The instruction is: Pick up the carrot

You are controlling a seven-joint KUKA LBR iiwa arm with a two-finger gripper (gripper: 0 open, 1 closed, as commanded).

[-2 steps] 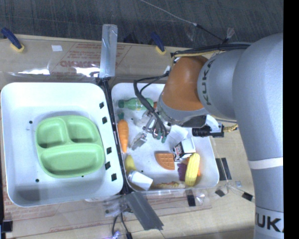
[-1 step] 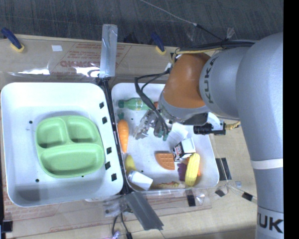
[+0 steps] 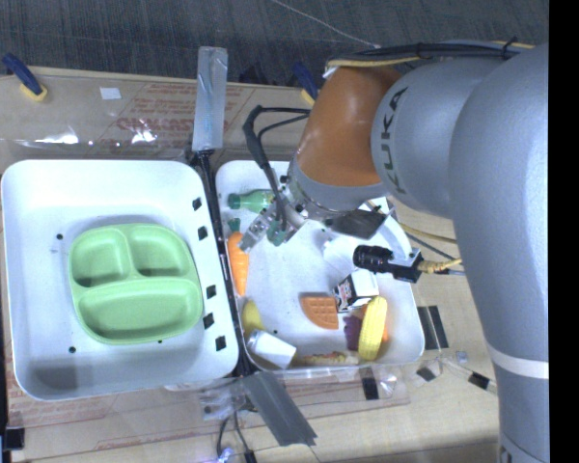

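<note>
The carrot (image 3: 237, 261) is orange and slender. It lies lengthwise near the frame's centre, against the right bin's left wall.

A pale wooden tabletop (image 3: 96, 104) fills most of the scene, seen from above at a slant. Beyond its far edge lies dark grey carpeted floor (image 3: 125, 13). A blue clamp (image 3: 24, 75) grips the far left corner. Clear plastic sheeting (image 3: 87, 133) is taped along the far edge. Lighting is even.
</note>
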